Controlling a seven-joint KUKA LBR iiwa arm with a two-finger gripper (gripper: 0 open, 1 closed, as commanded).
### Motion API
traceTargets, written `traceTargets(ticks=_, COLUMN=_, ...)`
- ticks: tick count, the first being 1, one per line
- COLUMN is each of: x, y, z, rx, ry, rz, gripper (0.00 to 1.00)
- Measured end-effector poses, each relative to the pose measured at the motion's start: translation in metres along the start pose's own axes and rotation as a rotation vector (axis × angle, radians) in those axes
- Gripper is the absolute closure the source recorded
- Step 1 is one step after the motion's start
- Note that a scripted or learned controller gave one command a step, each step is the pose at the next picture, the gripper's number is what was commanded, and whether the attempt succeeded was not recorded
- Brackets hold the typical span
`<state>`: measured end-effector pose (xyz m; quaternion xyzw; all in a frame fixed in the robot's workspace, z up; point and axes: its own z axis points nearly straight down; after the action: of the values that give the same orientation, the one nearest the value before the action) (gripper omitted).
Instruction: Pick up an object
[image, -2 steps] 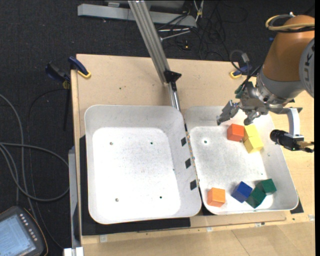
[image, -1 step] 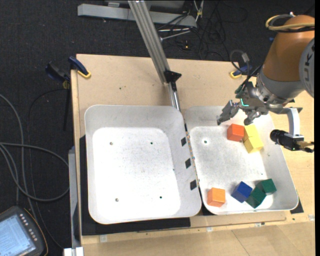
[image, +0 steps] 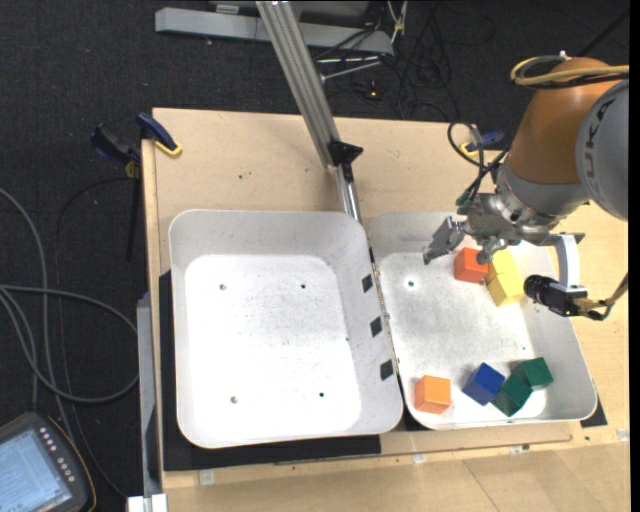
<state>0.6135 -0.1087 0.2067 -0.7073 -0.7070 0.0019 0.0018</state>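
Grey two-finger gripper (image: 468, 243) at upper right, fingers partly hidden, open or closed impossible to tell, orange-red block (image: 469, 265) and yellow block (image: 505, 277) just beneath it, small orange cube (image: 433, 393), blue cube (image: 486, 382), two green blocks (image: 524, 384) at lower right of right white bin (image: 440, 310)

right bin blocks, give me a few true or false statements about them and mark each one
1. All the blocks lie in the right bin. True.
2. The blue block sits at the bin's far end. False: it is at the near end, beside the green blocks.
3. The yellow block lies right beside the tool. True.
4. There are two blue blocks. False: one.
5. An orange block lies near the bin's near left corner. True.
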Motion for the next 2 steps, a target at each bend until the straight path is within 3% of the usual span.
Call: traceTargets(ticks=2, x=-0.001, y=0.002, z=0.115, rx=0.000, ry=0.000, rz=0.000, gripper=0.00)
